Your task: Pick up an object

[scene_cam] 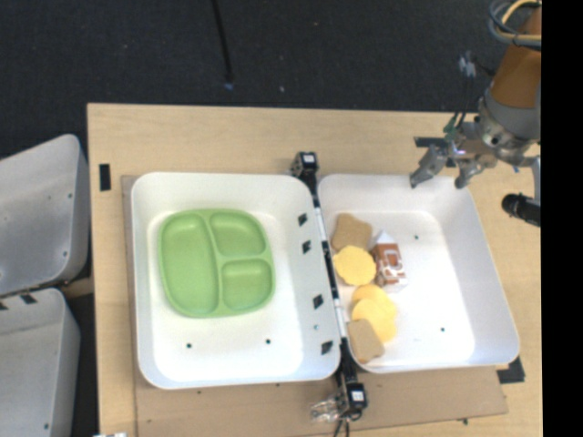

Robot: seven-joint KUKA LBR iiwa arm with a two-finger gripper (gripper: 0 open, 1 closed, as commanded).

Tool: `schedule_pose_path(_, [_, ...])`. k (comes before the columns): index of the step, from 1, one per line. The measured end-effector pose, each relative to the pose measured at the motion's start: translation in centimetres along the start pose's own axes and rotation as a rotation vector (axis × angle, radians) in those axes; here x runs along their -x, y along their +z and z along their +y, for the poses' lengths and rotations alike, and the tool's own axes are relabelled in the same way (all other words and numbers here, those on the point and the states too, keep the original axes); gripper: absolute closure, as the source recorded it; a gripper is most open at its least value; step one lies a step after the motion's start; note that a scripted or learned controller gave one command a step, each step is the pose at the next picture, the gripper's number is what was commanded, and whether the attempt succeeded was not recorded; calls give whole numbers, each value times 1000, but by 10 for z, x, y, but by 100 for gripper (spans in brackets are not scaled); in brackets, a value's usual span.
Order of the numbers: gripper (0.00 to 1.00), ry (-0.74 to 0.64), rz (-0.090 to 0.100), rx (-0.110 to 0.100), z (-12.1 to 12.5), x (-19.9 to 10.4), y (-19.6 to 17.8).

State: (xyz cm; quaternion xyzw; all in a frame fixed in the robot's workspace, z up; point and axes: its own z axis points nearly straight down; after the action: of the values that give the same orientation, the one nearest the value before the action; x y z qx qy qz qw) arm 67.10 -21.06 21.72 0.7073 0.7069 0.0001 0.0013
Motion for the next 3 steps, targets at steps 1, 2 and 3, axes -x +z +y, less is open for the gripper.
schedule_pose_path(1, [0, -1, 0, -3, -2, -1, 42])
schedule_pose_path(2, [0, -4, 0, -3, -1, -9, 89])
schedule_pose_path(3, [0, -7, -1, -2, 0, -8, 117])
